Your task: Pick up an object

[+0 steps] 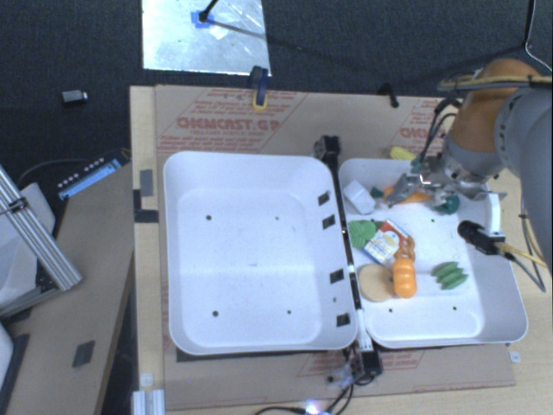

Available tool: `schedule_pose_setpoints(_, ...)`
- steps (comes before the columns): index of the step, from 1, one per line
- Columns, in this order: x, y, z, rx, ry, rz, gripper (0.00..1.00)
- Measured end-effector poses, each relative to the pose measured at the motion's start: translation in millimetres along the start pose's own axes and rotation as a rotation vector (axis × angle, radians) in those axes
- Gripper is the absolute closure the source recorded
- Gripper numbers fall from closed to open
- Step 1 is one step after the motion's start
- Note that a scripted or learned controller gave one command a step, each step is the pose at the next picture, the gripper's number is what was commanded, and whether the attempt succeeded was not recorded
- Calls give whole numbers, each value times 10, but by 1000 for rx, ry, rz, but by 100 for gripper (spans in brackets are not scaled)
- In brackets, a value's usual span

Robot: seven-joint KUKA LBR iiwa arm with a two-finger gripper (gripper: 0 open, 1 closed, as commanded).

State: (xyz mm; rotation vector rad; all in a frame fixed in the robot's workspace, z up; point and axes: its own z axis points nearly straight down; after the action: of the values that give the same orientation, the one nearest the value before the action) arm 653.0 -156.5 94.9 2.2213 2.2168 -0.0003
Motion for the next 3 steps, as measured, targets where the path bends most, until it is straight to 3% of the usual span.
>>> schedule_pose_setpoints(1, 785, -679, 112, 8, 7, -10, 0)
schedule_pose_setpoints(2, 568, -1363, 103, 6, 3, 0, 0)
schedule_pose_setpoints(3, 585, -1319, -11, -1, 3, -5, 100)
